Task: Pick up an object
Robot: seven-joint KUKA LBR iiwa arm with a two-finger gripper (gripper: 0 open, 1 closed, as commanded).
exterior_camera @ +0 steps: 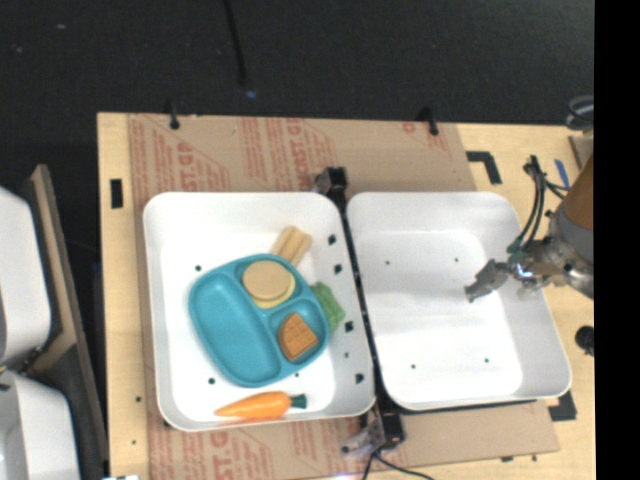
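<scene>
The carrot (260, 405) lies loose in the left bin (160, 268), easiest target; the jaws' state I cannot tell.

The arm (572, 230) reaches in from the right edge, wrist low and angled leftward. Its gripper (487, 282) points left and slightly down; whether it is parted is unclear.

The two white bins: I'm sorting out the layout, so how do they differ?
The left bin holds a blue divided tray, toy food and an orange carrot; the right bin has the end effector above it. Both are shallow, white and side by side.
</scene>
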